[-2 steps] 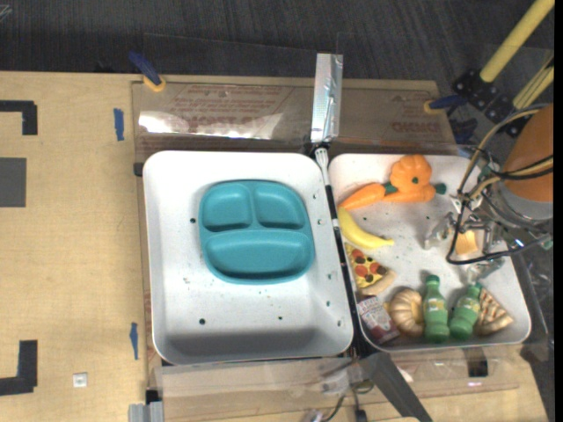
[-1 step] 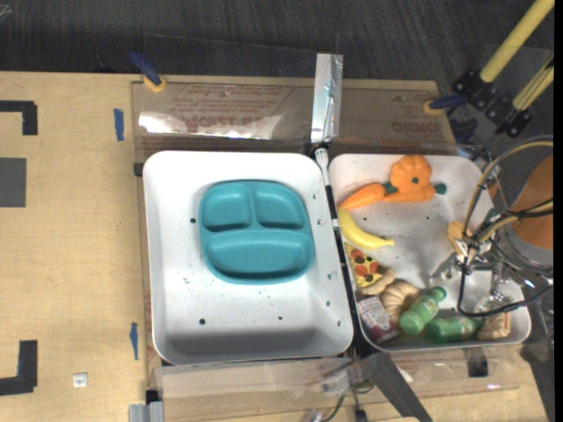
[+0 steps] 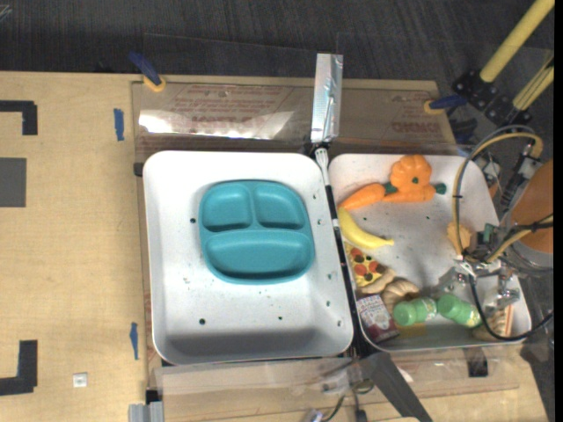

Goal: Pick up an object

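Note:
The right bin [image 3: 413,236] holds several toy foods. At its back sit an orange pumpkin [image 3: 412,172] and a carrot [image 3: 374,194], with a yellow banana [image 3: 361,233] in front of them. A pizza slice [image 3: 365,265] and a tan pastry [image 3: 398,287] lie lower left. Along the front wall lie a green bottle [image 3: 413,312], a second green piece [image 3: 457,309] and a small dark red packet [image 3: 375,316]. My gripper [image 3: 482,281] hangs low over the bin's front right corner, just above and right of the green pieces. Cables hide its tips.
The left bin [image 3: 176,306] carries a teal divided plate [image 3: 255,231]. A metal divider strip [image 3: 327,104] stands behind the gap between the bins. The arm's orange band [image 3: 537,202] and looped cables [image 3: 493,192] crowd the right bin's right wall.

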{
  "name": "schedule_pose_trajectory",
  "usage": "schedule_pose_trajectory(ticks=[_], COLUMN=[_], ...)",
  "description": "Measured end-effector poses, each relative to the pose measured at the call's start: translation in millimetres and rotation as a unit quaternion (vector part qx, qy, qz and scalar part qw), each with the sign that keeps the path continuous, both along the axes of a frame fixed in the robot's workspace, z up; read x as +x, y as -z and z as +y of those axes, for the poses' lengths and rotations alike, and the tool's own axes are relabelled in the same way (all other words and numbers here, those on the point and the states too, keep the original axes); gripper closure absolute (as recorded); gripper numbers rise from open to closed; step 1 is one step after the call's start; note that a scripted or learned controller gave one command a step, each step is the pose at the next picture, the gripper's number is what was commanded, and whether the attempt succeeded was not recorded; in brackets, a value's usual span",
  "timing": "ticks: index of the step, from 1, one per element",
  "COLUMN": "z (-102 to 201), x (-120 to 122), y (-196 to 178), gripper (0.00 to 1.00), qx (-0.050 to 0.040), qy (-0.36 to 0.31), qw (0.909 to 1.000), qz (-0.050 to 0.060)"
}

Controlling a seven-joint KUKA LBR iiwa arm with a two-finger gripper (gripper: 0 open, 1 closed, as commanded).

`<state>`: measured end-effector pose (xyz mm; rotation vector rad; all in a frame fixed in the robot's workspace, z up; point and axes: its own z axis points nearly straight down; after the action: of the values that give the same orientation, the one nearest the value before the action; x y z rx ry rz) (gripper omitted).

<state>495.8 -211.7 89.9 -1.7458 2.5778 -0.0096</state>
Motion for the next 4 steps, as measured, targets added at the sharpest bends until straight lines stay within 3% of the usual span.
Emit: schedule_pose_trajectory(ticks=[1,2,3,4], z=[-1.3,-9.6,-5.0,132.5], x=[1.7,34.1,48.5,63.4], y=[-11.6,1.4,1.8,-99.6], gripper=[1.00,1.00,1.00,1.00], qx=[-0.0021,-0.0070,-0.0098,-0.0083], qy=[0.001,-0.161,-0.352,-0.270], qw=[1.0000,0.9869,0.9360,0.9628], qz=[-0.002,0.009,0.007,0.004])
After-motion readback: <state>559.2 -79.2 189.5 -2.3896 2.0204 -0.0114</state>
